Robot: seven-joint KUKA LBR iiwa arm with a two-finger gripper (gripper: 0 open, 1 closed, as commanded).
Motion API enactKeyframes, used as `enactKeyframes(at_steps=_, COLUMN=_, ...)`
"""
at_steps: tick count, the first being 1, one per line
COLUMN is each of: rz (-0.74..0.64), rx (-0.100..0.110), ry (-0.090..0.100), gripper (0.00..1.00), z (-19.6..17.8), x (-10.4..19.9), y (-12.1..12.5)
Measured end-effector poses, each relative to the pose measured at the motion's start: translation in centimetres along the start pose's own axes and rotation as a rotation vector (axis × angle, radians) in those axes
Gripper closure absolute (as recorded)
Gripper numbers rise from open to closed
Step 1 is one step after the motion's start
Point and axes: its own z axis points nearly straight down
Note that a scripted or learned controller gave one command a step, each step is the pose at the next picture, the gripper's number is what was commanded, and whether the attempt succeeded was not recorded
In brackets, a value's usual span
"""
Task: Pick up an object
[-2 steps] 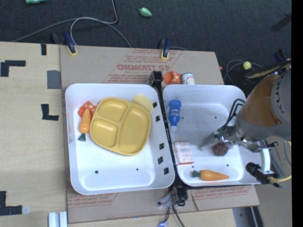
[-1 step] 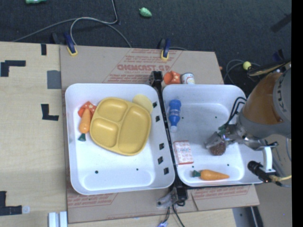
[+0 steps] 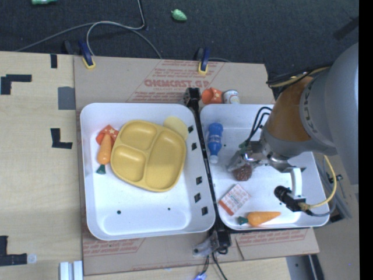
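- Claw [image 3: 243, 158] low in the right bin [image 3: 303, 226]; grip state cannot be told.
- Brown lumpy object [image 3: 242, 171] lies touching it, just nearer.
- Blue bottle [image 3: 214, 139] just left.

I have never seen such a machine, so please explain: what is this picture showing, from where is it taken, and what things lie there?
One camera looks down at a slant on a bench with two white bins. The grey and orange robot arm reaches in from the right; its tool is low in the right bin, over a small brown object. Whether it holds anything cannot be told. That bin also has a blue bottle, a red-and-white packet and a toy carrot. The left bin holds a yellow divided plate and another toy carrot.
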Motion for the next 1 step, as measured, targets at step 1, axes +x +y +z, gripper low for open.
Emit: enactKeyframes(at_steps=1, rz=-0.001, rx=0.011, ry=0.003, gripper=1.00, z=-9.61, x=6.89, y=1.84)
